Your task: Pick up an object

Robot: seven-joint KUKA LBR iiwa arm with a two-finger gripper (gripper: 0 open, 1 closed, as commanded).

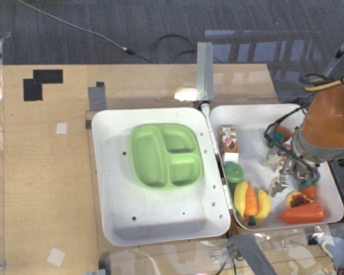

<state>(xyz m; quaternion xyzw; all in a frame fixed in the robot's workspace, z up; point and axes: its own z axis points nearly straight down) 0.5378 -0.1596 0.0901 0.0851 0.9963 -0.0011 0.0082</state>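
Left bin (114, 184): green divided plate (165, 155), lying flat near its middle

Right bin (249, 115): small carton (228, 141) at the left wall; green round toy (234, 172) below it; banana (241, 197), carrot (251, 202) and a second banana (263, 203) side by side; red pepper-like piece (302, 214) at the near right corner

Gripper (282, 176): low over the right bin's right half, metal parts partly hidden by the orange wrist; cannot tell its grip state, nothing seen held

left bin (114, 184) — green divided tray (164, 155) | bench (41, 188) — black tape patches (41, 83)
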